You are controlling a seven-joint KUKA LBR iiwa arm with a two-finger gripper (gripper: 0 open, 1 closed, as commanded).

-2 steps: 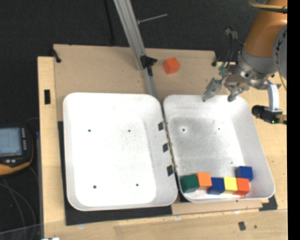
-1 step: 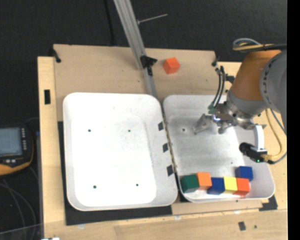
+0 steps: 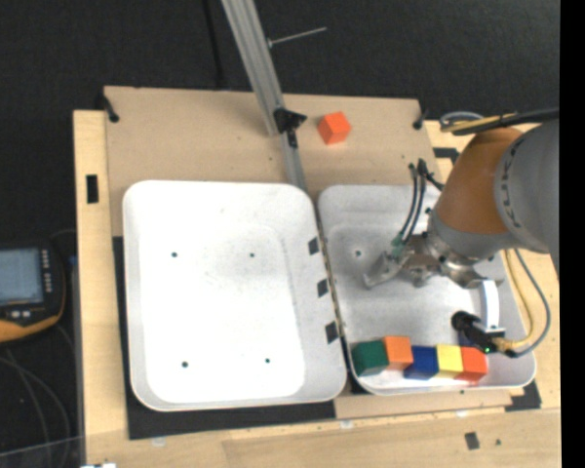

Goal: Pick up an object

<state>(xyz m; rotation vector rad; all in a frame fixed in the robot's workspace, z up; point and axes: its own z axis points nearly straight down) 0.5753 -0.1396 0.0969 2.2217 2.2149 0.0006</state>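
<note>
Several coloured blocks line the right bin's front wall: a green block (image 3: 370, 356), an orange block (image 3: 398, 349), a blue block (image 3: 422, 361), a yellow block (image 3: 450, 359) and another orange block (image 3: 474, 362). My gripper (image 3: 382, 270) hangs over the middle of the right bin (image 3: 346, 213), behind the row and apart from it. Nothing shows between its tips. The arm's grey and orange wrist (image 3: 478, 198) covers the bin's right side.
The left bin (image 3: 219, 291) lies beside the right one. An orange cube (image 3: 333, 128) sits on the bench behind the bins. A metal pole (image 3: 258, 61) slants across the back. A handheld device (image 3: 15, 286) rests off the bench at left.
</note>
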